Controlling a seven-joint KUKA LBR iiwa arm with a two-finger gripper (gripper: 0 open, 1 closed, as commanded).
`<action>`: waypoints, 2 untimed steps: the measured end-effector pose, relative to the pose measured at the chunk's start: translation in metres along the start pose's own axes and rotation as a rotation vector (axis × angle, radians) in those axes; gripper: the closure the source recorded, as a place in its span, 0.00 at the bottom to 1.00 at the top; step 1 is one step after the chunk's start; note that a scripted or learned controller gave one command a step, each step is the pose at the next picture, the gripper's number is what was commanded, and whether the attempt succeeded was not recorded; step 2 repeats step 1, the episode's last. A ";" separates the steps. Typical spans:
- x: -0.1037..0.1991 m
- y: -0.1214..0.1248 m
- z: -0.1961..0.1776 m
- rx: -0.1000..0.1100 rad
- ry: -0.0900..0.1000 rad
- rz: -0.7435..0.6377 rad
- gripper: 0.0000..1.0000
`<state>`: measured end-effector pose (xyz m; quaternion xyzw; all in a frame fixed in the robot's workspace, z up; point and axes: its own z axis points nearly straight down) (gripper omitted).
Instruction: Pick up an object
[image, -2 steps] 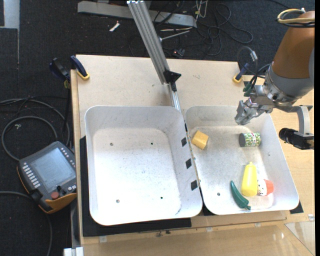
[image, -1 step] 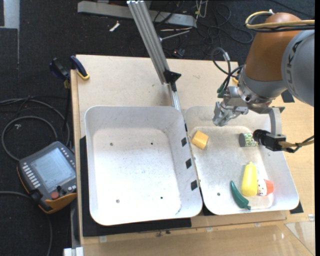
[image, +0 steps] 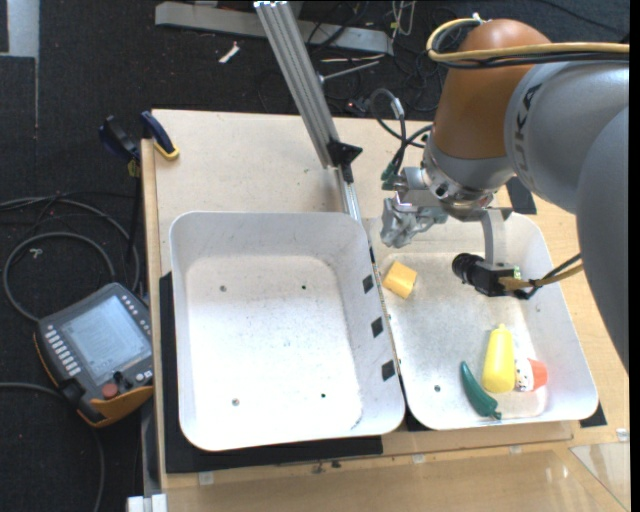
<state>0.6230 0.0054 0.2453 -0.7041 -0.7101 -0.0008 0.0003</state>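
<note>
Two bins sit on the table (image: 240, 150). Right bin (image: 560, 330): yellow block (image: 400, 279) lies just below the jaws (image: 398, 230), untouched; whether the jaws are parted cannot be told. Yellow bottle (image: 497, 360) lies well apart.

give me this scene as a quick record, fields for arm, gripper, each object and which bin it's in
arm: grey KUKA arm with orange band, reaching in from the right
gripper: gripper above the far left part of the right bin, nothing seen between its fingers
yellow block: yellow block in right bin, just below the gripper
yellow bottle: yellow bottle in right bin, near front
green piece: green piece beside the bottle, left of it
orange and white item: orange and white item right of the bottle, touching it
left bin: left bin, white
</note>
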 end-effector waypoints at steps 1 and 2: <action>0.055 0.008 0.016 0.001 0.000 0.000 1.00; 0.055 0.008 0.016 0.001 0.000 0.000 1.00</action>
